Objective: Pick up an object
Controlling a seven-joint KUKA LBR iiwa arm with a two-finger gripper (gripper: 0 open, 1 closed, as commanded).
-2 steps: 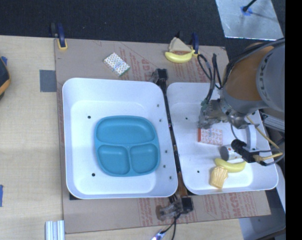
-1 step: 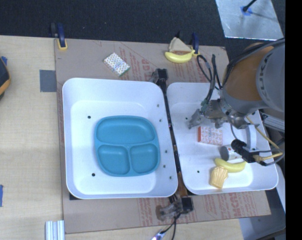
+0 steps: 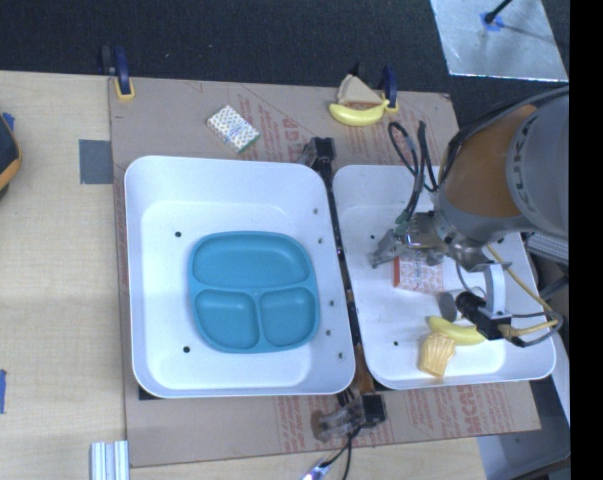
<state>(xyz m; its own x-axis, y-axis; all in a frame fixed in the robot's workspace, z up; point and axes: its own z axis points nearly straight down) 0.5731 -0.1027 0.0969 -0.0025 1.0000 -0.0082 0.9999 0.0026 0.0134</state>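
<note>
You've got the arm (image 3: 501, 173) reaching in from the right, low over the right bin (image 3: 366, 268), w/ the gripper (image 3: 409, 245) down at the bin's middle, right on a small white-and-red packet (image 3: 418, 273). Can't tell if it's open or clamped; the wrist and cables cover the tip, so don't count anything as grabbed. Nothing visibly lifted off the floor of the bin, so I'd judge the pick as not done: approach made, grasp and lift left to confirm.

Likely target is that packet, lying flat just near-side of the gripper, partly hidden under it. Too covered to call its long axis.

Other candidates in the same bin, near-right corner: a yellow banana (image 3: 455, 330), long axis running roughly left-right w/ a slight tilt toward the near side at its right end, and a pale yellow ridged piece (image 3: 436, 354) just near of it, approx. touching, long axis about near-far.

Left bin (image 3: 151, 268) holds a blue divided plate (image 3: 253, 290), flat, centred, well apart from the arm.

Outside the bins, far side on the cardboard: another banana (image 3: 356, 114) w/ a wedge-shaped piece (image 3: 358, 90) behind it, and a small patterned block (image 3: 232, 127). Not in reach of this move, I'd say.
</note>
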